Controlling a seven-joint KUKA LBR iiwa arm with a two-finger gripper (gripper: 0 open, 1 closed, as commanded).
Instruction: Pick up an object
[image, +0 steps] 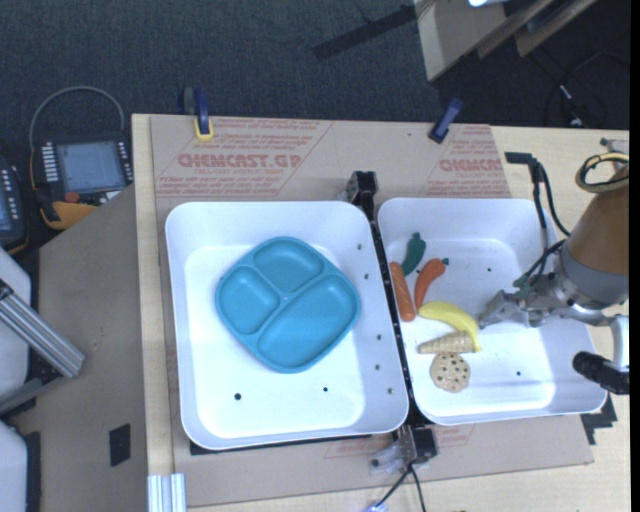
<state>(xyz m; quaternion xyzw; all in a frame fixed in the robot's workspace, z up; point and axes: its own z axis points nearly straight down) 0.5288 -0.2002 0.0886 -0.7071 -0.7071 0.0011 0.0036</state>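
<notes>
Several toy foods lie at the left side of the right bin (500, 385): a yellow banana (450, 318), a tan cone (443, 344), a round cookie (450, 372), an orange pepper (428, 278), a green pepper (413, 248) and a red-orange sausage (402, 290). My gripper (497, 308) reaches in from the right, low over the bin's floor. Its tip points left and stands just right of the banana, a short gap away. Nothing shows in its hold.
A blue divided plate (288, 302) lies in the left bin (200, 380). The right half of the right bin is bare white floor under the arm's wrist (600, 250). A black cable (540, 200) rises behind the arm. Clamps sit at the bench's back edge.
</notes>
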